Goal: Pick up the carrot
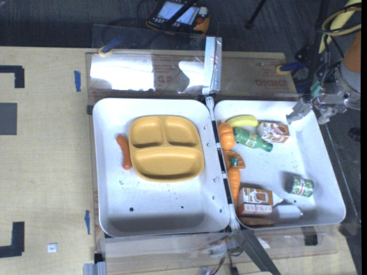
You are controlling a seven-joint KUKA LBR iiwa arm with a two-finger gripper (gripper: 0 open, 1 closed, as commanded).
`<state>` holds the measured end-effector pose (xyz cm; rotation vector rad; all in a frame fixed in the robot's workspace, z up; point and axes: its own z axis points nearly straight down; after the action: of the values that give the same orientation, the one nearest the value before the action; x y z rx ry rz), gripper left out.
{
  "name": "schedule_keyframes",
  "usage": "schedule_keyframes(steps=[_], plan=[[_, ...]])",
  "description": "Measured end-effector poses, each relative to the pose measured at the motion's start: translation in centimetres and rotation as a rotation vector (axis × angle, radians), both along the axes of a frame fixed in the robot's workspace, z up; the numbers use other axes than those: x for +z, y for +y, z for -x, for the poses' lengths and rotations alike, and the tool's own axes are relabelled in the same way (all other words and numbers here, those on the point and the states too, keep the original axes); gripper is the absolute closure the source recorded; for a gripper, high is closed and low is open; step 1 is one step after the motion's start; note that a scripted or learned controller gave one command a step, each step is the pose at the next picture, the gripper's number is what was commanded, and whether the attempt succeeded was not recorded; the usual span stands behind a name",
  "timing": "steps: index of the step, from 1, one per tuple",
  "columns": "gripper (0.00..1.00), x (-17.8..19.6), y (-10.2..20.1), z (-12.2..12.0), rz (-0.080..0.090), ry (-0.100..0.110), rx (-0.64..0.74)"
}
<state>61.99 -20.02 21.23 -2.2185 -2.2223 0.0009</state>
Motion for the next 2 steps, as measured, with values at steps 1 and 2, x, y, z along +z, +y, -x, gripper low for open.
schedule_keyframes(steps=[1,2], plan=[[0.00,-4.3,0.9,8.7,0.001,-0.001,-0.101],[0.00,-10.6,0.3,7.4,-0.001,0.002,-0.027]])
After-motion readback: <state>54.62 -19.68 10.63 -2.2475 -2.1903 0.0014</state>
